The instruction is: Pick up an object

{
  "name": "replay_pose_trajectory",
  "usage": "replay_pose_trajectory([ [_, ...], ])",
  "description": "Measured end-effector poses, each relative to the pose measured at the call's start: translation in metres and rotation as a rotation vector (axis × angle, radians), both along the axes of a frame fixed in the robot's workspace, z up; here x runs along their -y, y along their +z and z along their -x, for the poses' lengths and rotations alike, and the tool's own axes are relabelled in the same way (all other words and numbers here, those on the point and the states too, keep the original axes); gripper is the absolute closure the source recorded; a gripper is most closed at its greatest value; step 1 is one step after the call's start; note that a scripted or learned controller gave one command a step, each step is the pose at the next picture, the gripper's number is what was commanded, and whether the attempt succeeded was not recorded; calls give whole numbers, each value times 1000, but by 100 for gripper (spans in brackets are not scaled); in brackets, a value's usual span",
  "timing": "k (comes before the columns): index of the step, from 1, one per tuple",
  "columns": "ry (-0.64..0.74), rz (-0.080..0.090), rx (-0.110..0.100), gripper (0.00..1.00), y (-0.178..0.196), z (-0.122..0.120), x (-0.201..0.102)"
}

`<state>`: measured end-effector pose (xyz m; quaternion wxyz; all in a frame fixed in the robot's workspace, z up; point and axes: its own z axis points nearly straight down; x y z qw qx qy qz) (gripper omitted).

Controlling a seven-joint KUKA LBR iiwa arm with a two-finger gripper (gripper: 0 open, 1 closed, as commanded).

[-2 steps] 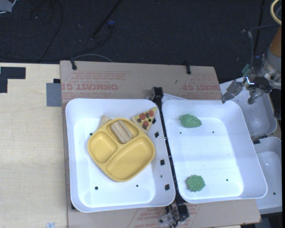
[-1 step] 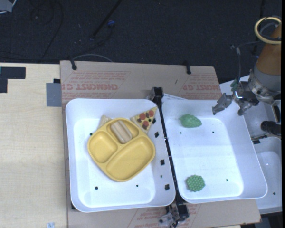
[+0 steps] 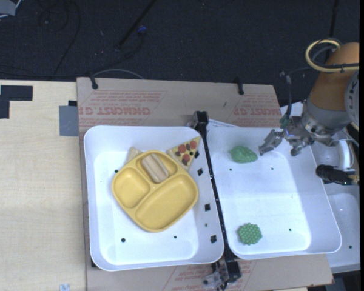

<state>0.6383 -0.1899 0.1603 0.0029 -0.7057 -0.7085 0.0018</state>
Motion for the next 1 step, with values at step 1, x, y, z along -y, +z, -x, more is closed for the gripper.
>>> replay_pose_trajectory([
  [1, -4, 0, -1, 0, -63, 6, 1],
])
